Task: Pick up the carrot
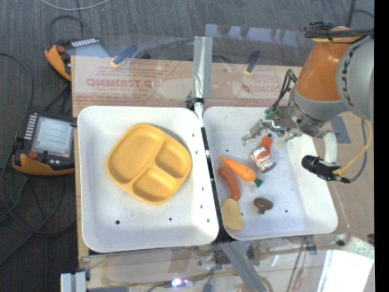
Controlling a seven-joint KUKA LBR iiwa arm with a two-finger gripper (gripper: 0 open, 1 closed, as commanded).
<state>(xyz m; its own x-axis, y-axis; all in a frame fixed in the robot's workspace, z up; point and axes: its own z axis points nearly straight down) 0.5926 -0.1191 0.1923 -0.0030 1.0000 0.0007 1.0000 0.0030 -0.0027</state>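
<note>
My gripper [262, 128] hangs open and empty over the right bin [316, 218], so I'd come down straddling the carrot [237, 168] mid-body, clear of the sausage [230, 183].

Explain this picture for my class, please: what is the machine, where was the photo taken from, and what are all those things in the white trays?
The camera looks down at a slant from above the bench. The grey and orange machine on the right is a robot arm, meant to pick up the carrot. Its gripper hovers over the right bin. That bin holds toy food: the carrot, a sausage, a small can, a mushroom and a pale potato-like piece. The left bin holds a yellow divided plate. Nothing visible is held.
</note>
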